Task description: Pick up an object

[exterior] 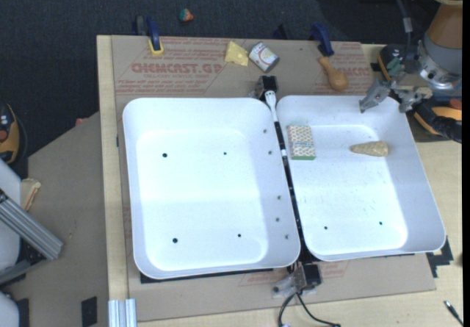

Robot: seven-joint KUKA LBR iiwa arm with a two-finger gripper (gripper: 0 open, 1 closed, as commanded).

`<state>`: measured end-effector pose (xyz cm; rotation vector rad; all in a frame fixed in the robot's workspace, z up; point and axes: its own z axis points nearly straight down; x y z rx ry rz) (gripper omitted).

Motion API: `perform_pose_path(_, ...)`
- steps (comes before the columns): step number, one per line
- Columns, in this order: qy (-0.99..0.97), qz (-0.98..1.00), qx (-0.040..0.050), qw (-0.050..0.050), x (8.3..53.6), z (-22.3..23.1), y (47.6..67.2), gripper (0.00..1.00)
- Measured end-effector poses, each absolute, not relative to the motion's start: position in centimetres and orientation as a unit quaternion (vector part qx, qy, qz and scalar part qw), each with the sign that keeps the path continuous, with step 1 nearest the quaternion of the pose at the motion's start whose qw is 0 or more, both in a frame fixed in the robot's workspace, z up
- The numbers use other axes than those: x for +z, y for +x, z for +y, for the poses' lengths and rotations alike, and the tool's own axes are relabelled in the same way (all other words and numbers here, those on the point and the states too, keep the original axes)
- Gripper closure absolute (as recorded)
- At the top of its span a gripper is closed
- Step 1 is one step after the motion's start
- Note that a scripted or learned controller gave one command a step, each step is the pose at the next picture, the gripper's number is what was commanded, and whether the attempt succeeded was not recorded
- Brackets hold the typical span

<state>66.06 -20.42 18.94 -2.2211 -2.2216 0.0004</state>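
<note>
Two white bins [139,193], two objects [301,142]

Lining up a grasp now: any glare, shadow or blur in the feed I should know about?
Camera view: left bin glares bright along its lower half; right bin is evenly lit; the sponge and the tan piece look sharp with faint shadows; the pincer at the right bin's top corner is slightly soft.

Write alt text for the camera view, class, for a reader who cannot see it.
The gripper hovers over the far right corner of the right bin, which holds a sponge block and a tan, cone-shaped piece. The left bin sits alongside.
</note>
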Motion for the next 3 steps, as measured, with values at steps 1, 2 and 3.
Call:
perform_pose_path(1,-0.704,-0.710,-0.0063,-0.007,34.4,-13.5,63.1,0.00)
perform_pose_path(2,-0.707,-0.708,-0.0040,-0.008,44.8,-15.0,63.2,0.00)
perform_pose_path(3,-0.705,-0.710,0.0017,0.004,35.9,-7.5,64.0,0.00)
